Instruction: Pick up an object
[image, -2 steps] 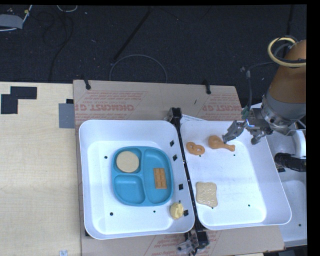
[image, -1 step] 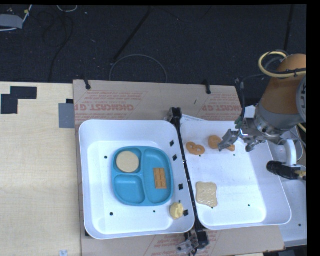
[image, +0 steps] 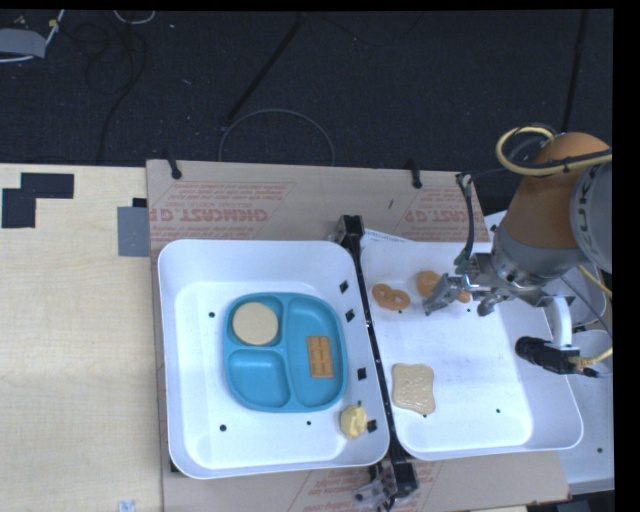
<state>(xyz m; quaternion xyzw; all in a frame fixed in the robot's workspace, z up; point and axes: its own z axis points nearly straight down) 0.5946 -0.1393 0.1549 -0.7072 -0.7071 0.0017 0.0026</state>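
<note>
2 white bins side by side on a cardboard sheet (image: 260, 200): L bin (image: 165, 330), R bin (image: 480, 380), touching at the middle. Blue 3-part tray (image: 262, 385) sits in the L bin. Sheet lies on a pale wood bench (image: 70, 330) w/ a black L-mark (image: 35, 195) & a grey square (image: 131, 230). Dark carpet (image: 400, 80) behind, w/ a thin cable loop (image: 275, 115).

A sky-blue three-compartment plastic tray (image: 262, 385) sits in the white left bin (image: 190, 300) — holding a pale tan round (image: 254, 323) and an orange waffled rectangle (image: 320, 356). Lower centre, a yellow lump (image: 353, 420); rightward, a beige slice (image: 413, 388) — possibly bread.
</note>
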